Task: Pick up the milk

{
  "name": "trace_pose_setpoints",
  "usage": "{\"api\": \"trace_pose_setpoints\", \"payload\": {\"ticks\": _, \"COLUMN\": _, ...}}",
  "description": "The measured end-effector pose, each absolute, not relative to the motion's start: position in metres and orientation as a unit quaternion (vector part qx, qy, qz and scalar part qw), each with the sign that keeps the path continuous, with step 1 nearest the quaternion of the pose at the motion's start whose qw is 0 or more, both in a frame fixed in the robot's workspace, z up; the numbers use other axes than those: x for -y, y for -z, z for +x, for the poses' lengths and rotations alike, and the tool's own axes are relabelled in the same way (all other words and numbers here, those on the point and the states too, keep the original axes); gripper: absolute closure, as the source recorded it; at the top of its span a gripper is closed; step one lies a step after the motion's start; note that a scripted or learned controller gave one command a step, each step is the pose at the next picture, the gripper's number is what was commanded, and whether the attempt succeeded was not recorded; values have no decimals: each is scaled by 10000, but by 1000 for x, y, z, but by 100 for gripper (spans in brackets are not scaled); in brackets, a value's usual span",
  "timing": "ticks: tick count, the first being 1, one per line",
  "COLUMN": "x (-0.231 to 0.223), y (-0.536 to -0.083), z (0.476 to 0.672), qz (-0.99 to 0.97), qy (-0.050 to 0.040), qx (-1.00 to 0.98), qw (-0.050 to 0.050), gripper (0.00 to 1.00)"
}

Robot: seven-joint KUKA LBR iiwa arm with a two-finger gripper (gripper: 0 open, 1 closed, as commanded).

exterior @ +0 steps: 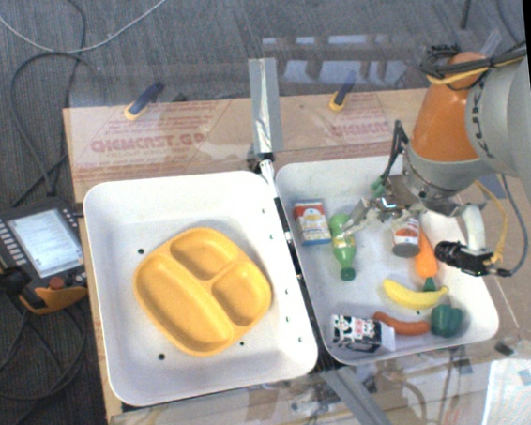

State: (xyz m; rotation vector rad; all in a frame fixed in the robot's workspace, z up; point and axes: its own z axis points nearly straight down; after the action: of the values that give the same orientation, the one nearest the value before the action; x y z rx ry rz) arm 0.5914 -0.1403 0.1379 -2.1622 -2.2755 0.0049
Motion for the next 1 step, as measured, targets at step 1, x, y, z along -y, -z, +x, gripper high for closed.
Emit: {"api": "trace_pose_setpoints", "payload": {"ticks": 1, "x": 73, "y": -235, "z": 632, "qz": -7566, "qy": -29, "qx": 6539, "qw": 5, "gripper": 0}}
